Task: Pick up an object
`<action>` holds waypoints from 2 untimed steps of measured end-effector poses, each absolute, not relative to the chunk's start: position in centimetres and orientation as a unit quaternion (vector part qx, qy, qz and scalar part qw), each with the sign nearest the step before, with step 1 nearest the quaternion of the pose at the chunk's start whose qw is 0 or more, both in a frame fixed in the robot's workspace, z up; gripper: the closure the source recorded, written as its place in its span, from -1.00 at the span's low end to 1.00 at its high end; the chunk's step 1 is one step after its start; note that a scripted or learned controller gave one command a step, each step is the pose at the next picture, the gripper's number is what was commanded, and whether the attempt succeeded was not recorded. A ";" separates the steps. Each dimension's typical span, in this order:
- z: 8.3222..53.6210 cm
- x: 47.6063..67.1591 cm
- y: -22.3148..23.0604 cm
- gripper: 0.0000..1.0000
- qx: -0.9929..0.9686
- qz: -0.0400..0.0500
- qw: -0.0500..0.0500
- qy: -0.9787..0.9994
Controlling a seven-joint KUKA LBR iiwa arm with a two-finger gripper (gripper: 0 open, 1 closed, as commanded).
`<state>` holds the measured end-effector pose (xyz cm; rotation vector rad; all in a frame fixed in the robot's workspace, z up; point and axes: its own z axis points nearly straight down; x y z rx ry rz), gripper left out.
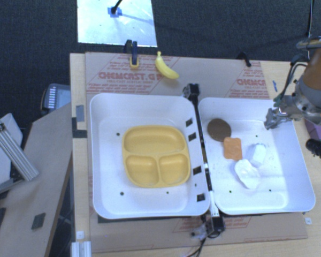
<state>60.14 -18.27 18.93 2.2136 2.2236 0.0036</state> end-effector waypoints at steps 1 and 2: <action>23.2 60.3 -18.3 1.00 0.705 0.002 0.003 0.709; 23.6 61.0 -12.2 1.00 0.704 0.001 0.001 0.710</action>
